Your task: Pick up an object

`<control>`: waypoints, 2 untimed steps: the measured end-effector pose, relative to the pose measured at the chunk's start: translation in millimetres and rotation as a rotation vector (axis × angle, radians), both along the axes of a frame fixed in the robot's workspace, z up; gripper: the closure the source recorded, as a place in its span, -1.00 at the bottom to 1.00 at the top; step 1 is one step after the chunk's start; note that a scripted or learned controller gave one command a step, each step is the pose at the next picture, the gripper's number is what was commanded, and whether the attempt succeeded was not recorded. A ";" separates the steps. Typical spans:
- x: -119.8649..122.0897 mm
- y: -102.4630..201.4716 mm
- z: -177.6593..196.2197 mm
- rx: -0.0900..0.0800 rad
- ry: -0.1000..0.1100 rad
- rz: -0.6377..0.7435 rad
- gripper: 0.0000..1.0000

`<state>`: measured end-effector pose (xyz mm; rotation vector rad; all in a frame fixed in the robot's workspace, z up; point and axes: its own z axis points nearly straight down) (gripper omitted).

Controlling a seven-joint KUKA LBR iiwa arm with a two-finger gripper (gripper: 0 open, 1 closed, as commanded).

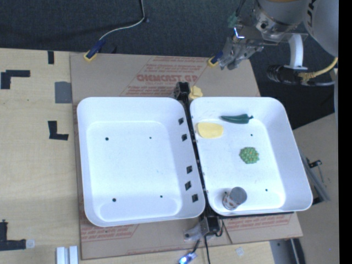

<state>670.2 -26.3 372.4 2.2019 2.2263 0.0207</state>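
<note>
Right shallow white bin (275, 111) holds four things: one dark green pepper-shaped toy (236, 118) near far wall, one flat yellow piece (209, 130) beside divider, one round green bumpy ball (249, 155) mid-bin, one small grey-capped cylinder (234, 197) at near edge. Left shallow white bin (88, 125) alongside. Tool (234, 51) hangs above desk beyond right bin, grasp state unclear.

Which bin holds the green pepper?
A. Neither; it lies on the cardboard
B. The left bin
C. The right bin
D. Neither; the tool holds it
C: the pepper lies near the far wall of the right bin, beside a yellow piece, while the tool hangs above the cardboard beyond the bins.
</note>
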 end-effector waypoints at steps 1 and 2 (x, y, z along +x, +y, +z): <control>-1.6 -5.8 -1.0 -0.004 0.018 -0.008 1.00; -1.4 -5.0 8.9 -0.006 0.018 -0.006 1.00</control>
